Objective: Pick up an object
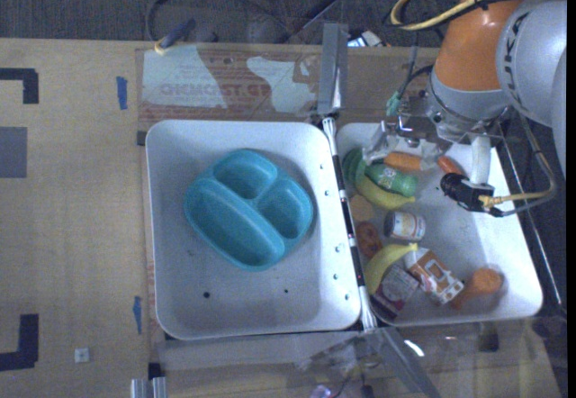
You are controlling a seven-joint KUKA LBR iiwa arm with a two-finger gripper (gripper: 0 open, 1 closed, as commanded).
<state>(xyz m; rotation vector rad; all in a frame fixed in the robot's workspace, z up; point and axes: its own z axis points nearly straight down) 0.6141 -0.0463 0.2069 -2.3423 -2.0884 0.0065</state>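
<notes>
1. Nearest the camera lay the clutter at the front of the right bin [526, 288]: a small carton [434, 277] tilted against a yellow banana [387, 261], with a round orange fruit [486, 282] just beside it near the front corner.

2. Behind those stood a small can [405, 225], and further back a second banana [382, 194] lay with a green bottle [378, 173] on top of it. A carrot [402, 162] rested at the back of that heap. Everything sat piled loosely, touching or overlapping, as tossed goods would.

3. My gripper [407, 131] hung at the back of the right bin, just over the carrot and bottle. I judged it was placed there because that heap offered the closest thing to grab.

4. Whether my fingers were spread or closed I could not tell; the wrist and its cabling hid them, and nothing showed as held.

5. The left bin [180, 297] carried a blue divided tray [250, 209], lying flat near its middle, well apart from my arm. I judged it a poor target: wide, shallow and hard to pinch.

6. The pick looked not yet done. Crowding was the risk, since a neighbour could be nudged or caught along with the chosen thing.
</notes>
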